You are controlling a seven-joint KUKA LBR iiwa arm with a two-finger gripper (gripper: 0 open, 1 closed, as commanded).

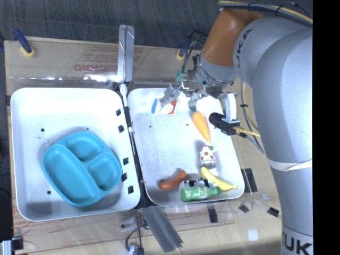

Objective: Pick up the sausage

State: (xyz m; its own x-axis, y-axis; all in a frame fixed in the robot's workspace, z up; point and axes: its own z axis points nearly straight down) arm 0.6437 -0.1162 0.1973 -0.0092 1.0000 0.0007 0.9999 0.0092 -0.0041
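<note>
The sausage [172, 180] lies at the near edge of the right bin [159, 142], its long axis roughly left-right, beside a green bottle [199, 193]. The tool [183, 92] hovers at the bin's far edge, well apart; its finger state I cannot tell.

arm [276, 89]: bulky, rounded, grey housings | orange band [226, 31] above the wrist | dark "KU" lettering on the base, lower right | thin yellow and black cables along the top and wrist | gripper [178, 92]: small, metallic
</note>
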